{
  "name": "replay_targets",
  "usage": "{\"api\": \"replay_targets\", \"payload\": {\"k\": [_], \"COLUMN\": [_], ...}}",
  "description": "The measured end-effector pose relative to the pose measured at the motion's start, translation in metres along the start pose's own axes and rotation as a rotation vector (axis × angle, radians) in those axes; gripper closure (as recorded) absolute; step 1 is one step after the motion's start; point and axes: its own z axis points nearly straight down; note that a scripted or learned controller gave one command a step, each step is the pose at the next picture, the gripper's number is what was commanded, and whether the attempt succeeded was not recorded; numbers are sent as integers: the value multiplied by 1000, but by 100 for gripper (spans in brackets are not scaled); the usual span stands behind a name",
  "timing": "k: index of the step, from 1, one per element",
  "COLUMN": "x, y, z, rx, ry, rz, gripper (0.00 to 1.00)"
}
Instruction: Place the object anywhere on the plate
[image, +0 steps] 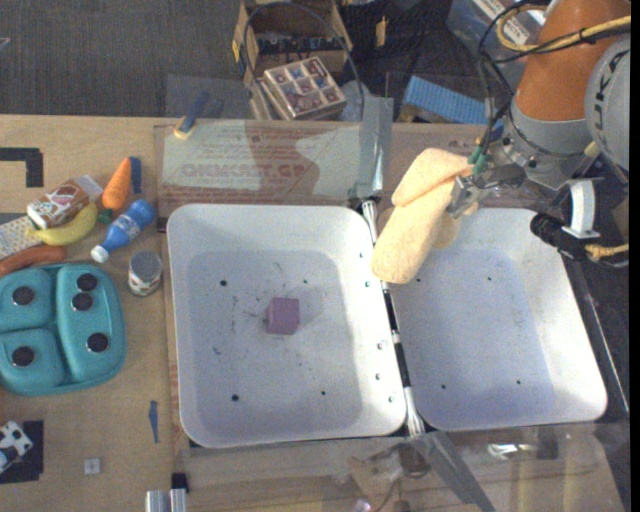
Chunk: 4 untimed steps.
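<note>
- Camera view: my gripper (468, 190) is closed on a yellow cloth (418, 215), pinching its upper edge at two o'clock.
- Cloth hangs over the seam between the left bin (200, 250) and right bin (560, 330).
- Teal plate (62, 325) lies at nine o'clock, well apart.
- Risk: the thin edge grip may slip during the long carry; the dangling cloth may snag a bin rim.

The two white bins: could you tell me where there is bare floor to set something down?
The right bin has bare floor across its middle and near side; the yellow cloth at the pincer hangs over its far-left corner. The left bin is bare all around the small purple block at its centre. The bench's left edge, by the teal tray, is crowded.
</note>
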Motion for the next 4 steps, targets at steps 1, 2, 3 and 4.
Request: {"api": "replay_targets", "payload": {"k": [1,2,3,4], "x": [73,2,88,32], "y": [19,0,24,-23], "z": [46,-20,46,12], "rx": [8,0,3,6], "ry": [2,-1,2,4], "rz": [390,135,154,21], "gripper": [100,100,100,100]}}
